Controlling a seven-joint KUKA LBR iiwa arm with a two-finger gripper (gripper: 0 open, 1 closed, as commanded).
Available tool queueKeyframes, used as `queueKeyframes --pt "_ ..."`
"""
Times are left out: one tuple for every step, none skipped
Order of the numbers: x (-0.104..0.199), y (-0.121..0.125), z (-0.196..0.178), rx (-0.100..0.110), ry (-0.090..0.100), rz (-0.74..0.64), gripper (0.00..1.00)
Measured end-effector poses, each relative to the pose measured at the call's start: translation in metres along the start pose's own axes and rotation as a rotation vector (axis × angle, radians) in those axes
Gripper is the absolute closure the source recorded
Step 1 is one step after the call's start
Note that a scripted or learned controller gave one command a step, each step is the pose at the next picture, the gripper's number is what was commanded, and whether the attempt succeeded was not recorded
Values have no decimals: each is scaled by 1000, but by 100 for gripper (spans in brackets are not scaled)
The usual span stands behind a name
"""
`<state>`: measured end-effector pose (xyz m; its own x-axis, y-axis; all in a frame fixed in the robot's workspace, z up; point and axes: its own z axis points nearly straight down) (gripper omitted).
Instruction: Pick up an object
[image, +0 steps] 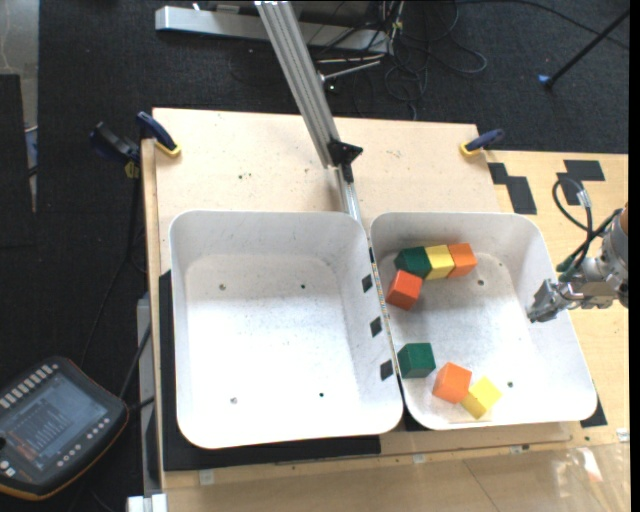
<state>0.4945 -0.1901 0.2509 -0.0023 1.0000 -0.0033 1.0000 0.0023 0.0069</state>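
The right bin (520, 330) holds several small blocks. At its back sit a green block (411, 262), a yellow block (438, 260) and an orange block (462, 257) in a row, with another orange block (405, 289) just in front of the green one. Near the front lie a dark green block (416, 359), an orange block (452, 382) and a yellow block (481, 396). My gripper (543, 303) hangs at the bin's right rim, well to the right of all the blocks, with nothing seen between its fingers.
The left bin (270, 320) lies beside the right one, with a black-marked divider rim (378, 320) between them. A metal pole (305, 80) slants in from the back. Clamps (160, 135) sit at the board's back corners. A pendant (45, 425) lies at lower left.
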Motion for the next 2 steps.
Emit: queueKeyframes --pt "47 6 -6 4 4 -5 100" --pt "91 13 -6 6 5 -6 100"
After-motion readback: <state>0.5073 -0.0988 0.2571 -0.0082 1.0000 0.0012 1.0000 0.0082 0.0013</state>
